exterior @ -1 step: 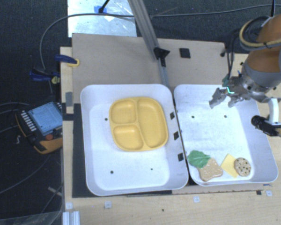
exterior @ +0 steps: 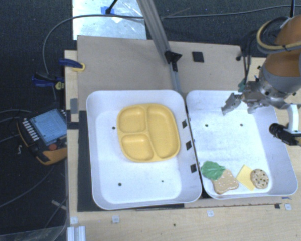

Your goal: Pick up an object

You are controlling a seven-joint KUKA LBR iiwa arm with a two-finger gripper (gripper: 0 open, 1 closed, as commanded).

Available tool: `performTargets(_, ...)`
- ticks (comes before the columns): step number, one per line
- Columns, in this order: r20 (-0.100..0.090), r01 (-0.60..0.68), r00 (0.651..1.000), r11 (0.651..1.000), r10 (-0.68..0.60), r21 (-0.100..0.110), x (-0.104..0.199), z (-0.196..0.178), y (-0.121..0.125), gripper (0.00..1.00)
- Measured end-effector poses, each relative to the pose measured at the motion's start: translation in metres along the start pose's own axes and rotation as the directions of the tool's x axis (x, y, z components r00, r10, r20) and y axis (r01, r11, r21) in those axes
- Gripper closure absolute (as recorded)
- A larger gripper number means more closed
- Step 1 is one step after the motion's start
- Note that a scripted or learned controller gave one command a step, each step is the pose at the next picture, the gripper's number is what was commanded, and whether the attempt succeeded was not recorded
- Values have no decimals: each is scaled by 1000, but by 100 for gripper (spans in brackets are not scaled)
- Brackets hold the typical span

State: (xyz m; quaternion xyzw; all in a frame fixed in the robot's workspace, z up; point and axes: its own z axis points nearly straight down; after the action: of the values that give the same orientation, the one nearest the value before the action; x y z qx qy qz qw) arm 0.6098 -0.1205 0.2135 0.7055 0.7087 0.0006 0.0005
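Note:
Several toy foods lie along the near edge of the right bin [exterior: 241, 134]: a green lettuce leaf [exterior: 212, 169], a slice of toast [exterior: 225, 183], a yellow cheese wedge [exterior: 245, 176] and a round cookie [exterior: 260, 178]. My gripper [exterior: 237, 106] hangs over the far part of that bin, well away from the foods. It is open, with nothing between its fingers. The grey arm with its orange band enters from the upper right.
A yellow three-compartment plate [exterior: 148, 132] sits in the left bin [exterior: 105, 185]. A slanted metal pole [exterior: 158, 29] stands behind the bins. Cables and a handheld controller [exterior: 44, 134] lie off the bench at left.

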Motion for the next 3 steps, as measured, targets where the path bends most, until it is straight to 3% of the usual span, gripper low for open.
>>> performTargets(2, 0, -3, 1000, 1000, 3, 4, -1, 101, -13, 0)
performTargets(3, 1, -3, 1000, 1000, 3, -1, -1, 128, -12, 0)
